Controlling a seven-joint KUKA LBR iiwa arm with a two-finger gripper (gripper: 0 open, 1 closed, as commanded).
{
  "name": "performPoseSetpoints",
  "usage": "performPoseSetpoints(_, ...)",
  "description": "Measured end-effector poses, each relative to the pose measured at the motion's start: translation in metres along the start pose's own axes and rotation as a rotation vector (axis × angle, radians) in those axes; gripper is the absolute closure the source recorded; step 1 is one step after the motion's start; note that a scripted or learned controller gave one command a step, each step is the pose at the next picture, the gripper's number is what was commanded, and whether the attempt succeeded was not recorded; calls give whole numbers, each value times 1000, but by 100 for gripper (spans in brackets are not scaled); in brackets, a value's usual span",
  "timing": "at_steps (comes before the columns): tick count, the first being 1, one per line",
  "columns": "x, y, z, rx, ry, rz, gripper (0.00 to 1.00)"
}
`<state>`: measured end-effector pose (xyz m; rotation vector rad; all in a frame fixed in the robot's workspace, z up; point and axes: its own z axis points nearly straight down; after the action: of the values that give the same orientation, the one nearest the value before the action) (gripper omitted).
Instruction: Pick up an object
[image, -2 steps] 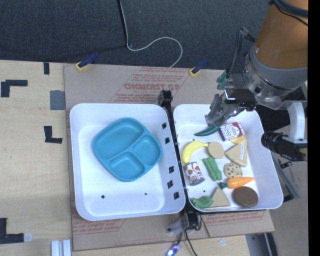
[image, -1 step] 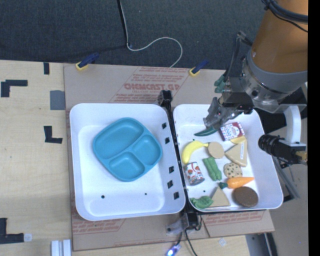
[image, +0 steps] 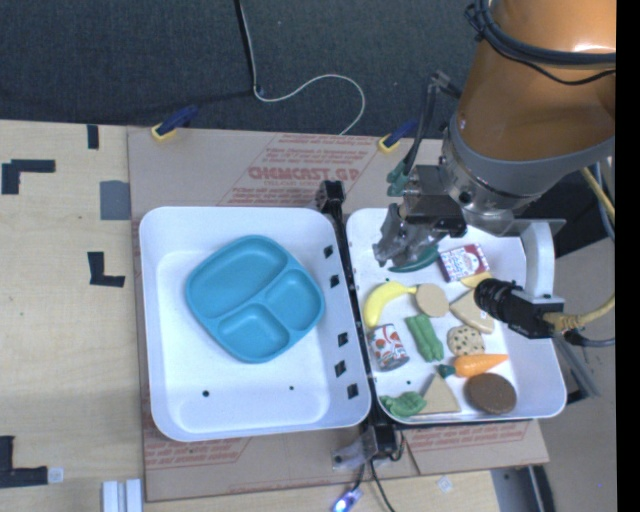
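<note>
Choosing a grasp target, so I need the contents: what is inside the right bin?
The right bin holds toy food: a banana, a carrot, a green pod, a cookie and a small carton. The hand covers the far corner, so anything beneath it is hidden.

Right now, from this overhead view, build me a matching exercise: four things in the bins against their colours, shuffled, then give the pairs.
Things:
1. divided plate
2. banana
3. carrot
4. round patty

Colours:
A. orange
B. brown
C. blue
D. yellow

Pairs: 1-C, 2-D, 3-A, 4-B.
</note>
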<state>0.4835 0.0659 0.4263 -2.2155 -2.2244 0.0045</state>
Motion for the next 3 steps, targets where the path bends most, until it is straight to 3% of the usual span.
performPoseSetpoints(1, 41, 0, -100, -13, 3, -2, 100)
performPoseSetpoints(2, 39, 0, -105, -3, -1, 1, 100)
performPoseSetpoints(3, -31, 1, -109, -4, -1, 10, 100)
